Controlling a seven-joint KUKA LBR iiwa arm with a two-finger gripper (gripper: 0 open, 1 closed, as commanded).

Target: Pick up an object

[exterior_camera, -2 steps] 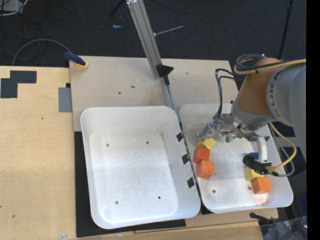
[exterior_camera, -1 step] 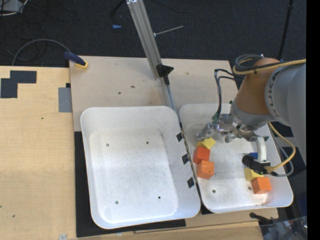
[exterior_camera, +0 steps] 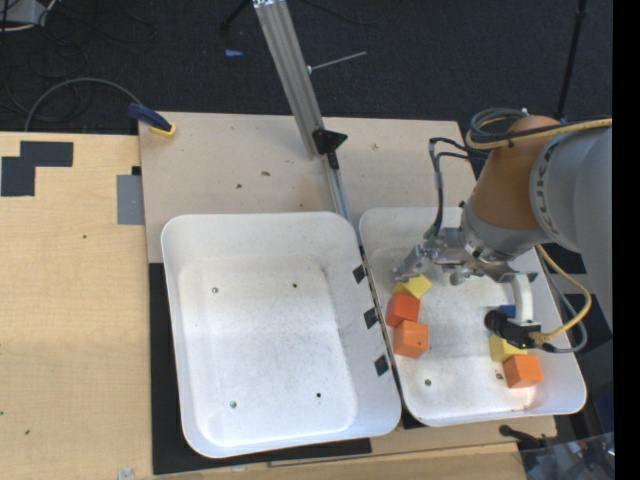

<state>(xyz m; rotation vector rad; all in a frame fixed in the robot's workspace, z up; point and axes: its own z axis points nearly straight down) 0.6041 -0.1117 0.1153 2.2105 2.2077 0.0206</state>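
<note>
Left bin (exterior_camera: pixel 200 258) sits w/ bare white floor. Right bin (exterior_camera: pixel 470 398) holds a yellow block (exterior_camera: pixel 417 286) touching two orange blocks (exterior_camera: pixel 404 308), plus another orange block (exterior_camera: pixel 522 370) near its right edge. Gripper (exterior_camera: pixel 430 260) hovers just above the yellow block; can't tell finger state. Looks like approach step; next: descend, close on a block.

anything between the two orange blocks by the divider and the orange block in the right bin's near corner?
Camera view: bare white bin floor between the pair of orange blocks and the corner orange block. A yellow block touches the corner one's upper left.
</note>
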